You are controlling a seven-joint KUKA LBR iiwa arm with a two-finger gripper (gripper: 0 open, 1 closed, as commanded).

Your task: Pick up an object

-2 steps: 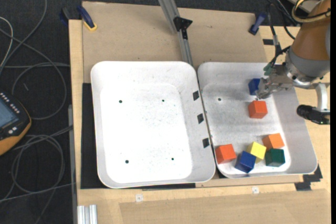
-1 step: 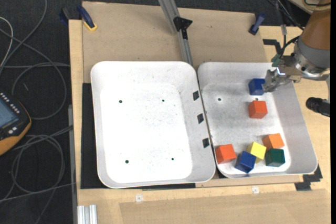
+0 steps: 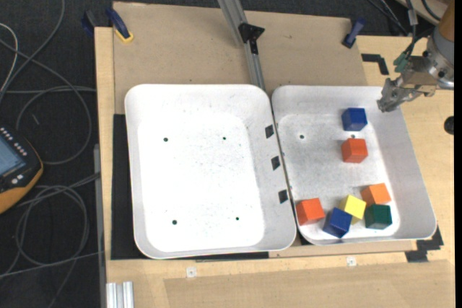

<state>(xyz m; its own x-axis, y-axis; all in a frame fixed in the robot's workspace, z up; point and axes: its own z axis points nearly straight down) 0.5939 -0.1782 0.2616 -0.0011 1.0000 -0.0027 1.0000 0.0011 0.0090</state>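
The right bin (image 3: 317, 119) holds several small blocks. A blue block (image 3: 354, 118) lies near its far right corner, with a red-orange one (image 3: 354, 150) just in front of it. Along the front edge sit an orange block (image 3: 310, 210), a blue one (image 3: 337, 221), a yellow one (image 3: 354, 206), a green one (image 3: 378, 216) and another orange one (image 3: 375, 192). My gripper (image 3: 390, 100) hangs at the bin's far right rim, right of the blue block and apart from it, with nothing seen between its tips.
The left bin (image 3: 195, 162) lies beside the right one. A slanted metal pole (image 3: 231, 3) rises from the bench behind the bins. Blue clamps (image 3: 119, 25) sit at the back edge, and cables and a handset (image 3: 14, 162) lie on the floor at left.
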